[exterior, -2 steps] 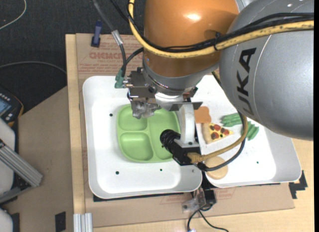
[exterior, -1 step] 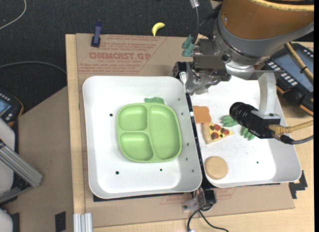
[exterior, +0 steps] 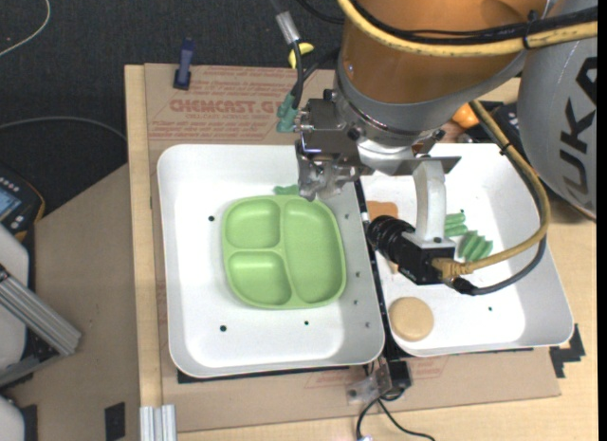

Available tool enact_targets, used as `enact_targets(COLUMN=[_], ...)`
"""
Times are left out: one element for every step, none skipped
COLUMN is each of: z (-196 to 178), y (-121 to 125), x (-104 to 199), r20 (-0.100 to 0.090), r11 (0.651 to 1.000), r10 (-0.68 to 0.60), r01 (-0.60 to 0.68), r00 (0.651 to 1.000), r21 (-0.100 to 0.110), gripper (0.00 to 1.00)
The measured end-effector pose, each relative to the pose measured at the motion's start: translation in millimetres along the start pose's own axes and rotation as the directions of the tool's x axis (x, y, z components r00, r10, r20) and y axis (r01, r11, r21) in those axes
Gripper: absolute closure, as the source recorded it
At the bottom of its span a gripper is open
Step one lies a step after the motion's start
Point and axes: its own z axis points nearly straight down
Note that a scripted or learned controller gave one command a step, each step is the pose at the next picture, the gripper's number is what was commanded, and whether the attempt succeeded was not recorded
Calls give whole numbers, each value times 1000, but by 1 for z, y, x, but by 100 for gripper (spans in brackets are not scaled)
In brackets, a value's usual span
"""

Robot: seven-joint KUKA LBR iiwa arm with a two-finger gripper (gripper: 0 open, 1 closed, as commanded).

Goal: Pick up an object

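From where I stand, the big grey arm with its shiny orange band [exterior: 446, 22] leans in from three o'clock and hangs over the seam between the two shallow white bins on the desk [exterior: 133, 268]. Its metal two-finger gripper [exterior: 313, 183] points down at the twelve o'clock edge of the left white bin [exterior: 190, 335], right above the far rim of a pale green divided plastic plate [exterior: 283, 251]. The plate lies flat in the middle of that bin, its three compartments facing up. The gripper's tips sit just beside or on the plate's top edge, and I cannot tell whether the fingers are spread or closed, nor whether anything is caught in them; a small green scrap [exterior: 285, 190] peeks out at nine o'clock from the tips. In the right white bin [exterior: 512, 316] a round tan disc [exterior: 413, 317] rests at six o'clock near the front wall, a few green ridged pieces [exterior: 468, 237] lie toward the middle, and a small orange-brown object [exterior: 382, 210] sits at ten o'clock close to the divider. A black fitting with a tan hose [exterior: 417, 257] hangs off the arm over that bin, between the orange-brown object and the disc. Beyond the bins, a brown cardboard sheet with red lettering [exterior: 223, 98] lies at twelve o'clock, a small blue clip [exterior: 183, 64] on its far left corner.
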Motion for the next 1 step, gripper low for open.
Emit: enact_targets(z=[91], y=[0], x=[-58], r20=[4], r11=[1000], r10=[13], r01=[-13], r00=[1000], r21=[5], gripper=[100])
